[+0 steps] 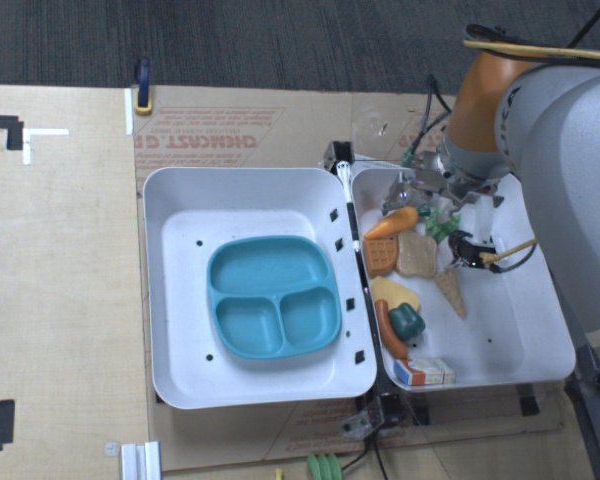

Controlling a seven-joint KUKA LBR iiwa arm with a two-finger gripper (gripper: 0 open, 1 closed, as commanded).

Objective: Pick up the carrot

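Overhead, the grey arm point(570, 168) with its orange band point(480, 93) reached in from the right and hung over the far left corner of the right bin point(520, 353). Its gripper point(420, 190) sat low among the toy food there, just above the far end of the carrot point(391, 224); whether the fingers were apart or together could not be told, since the wrist hid them. The carrot lay tilted near the bin's left wall, its thick end toward the gripper, touching a waffle-patterned orange piece point(380, 255) on its near side. Just right of that piece lay a tan slice of bread point(416, 256), and right of the bread a pale cone point(452, 293) pointed toward the near side. Some green leafy bits point(441, 224) showed beside the gripper. Nearer in the same bin were a yellow piece point(392, 290), a dark green item point(407, 321) resting on it, a long red-orange piece point(390, 334) along the left wall, and a small white and red box point(422, 372) in the near left corner. The left bin point(170, 268) held a teal divided tray point(275, 296) with three compartments, lying flat near its middle. Both bins sat side by side on a sheet of cardboard point(210, 133) on the wooden counter point(55, 288).
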